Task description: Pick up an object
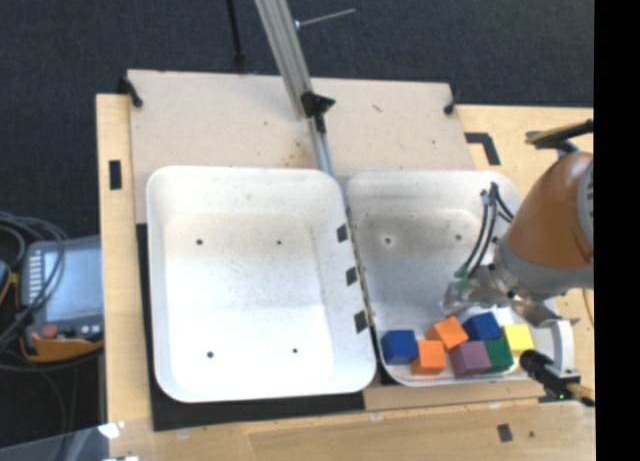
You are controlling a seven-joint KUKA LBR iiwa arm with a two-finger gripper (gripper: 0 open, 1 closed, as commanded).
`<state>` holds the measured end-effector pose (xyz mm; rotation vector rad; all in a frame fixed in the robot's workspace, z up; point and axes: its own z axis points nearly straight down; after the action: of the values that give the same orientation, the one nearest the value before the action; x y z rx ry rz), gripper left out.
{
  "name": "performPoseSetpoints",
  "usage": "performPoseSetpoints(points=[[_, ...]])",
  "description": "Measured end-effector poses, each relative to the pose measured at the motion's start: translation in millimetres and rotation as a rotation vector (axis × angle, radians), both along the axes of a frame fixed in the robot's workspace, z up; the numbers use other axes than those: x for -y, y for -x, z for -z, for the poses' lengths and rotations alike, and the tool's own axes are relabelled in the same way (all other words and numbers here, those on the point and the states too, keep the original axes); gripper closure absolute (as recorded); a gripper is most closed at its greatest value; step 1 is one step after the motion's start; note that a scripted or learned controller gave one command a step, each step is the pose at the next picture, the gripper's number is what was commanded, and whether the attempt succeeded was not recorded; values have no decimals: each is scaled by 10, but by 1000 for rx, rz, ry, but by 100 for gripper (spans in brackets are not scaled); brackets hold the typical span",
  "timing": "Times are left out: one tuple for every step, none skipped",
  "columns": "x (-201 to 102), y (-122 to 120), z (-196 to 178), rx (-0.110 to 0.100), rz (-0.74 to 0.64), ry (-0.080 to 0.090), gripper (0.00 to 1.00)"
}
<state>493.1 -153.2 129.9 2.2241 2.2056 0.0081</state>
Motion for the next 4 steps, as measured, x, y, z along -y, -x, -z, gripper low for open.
performPoseSetpoints(points=[[-91, -16, -557, -3, -12, -1, 100], [-79, -36, -943, -3, -13, -1, 100], [-564, -425, -991, -7, -17, -4, 100], [-970, -737, -1100, -6, -16, -4, 100]])
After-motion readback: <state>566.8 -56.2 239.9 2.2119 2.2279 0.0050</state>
